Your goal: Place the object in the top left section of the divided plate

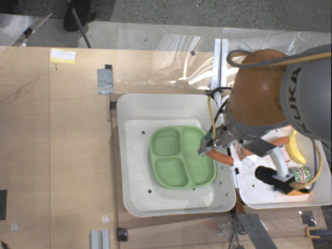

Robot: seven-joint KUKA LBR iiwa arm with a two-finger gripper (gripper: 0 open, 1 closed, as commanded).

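Over the counter's [57, 154] left white bin [129, 191], the grey-and-orange arm [270, 95] hangs its tool [210, 148] at the green divided plate's [179, 165] right edge, fingers closed on an orange carrot-like object [222, 158].

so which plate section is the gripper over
The gripper hangs over the long section on the right of the plate. The two smaller sections, top left and bottom left, lie further left.
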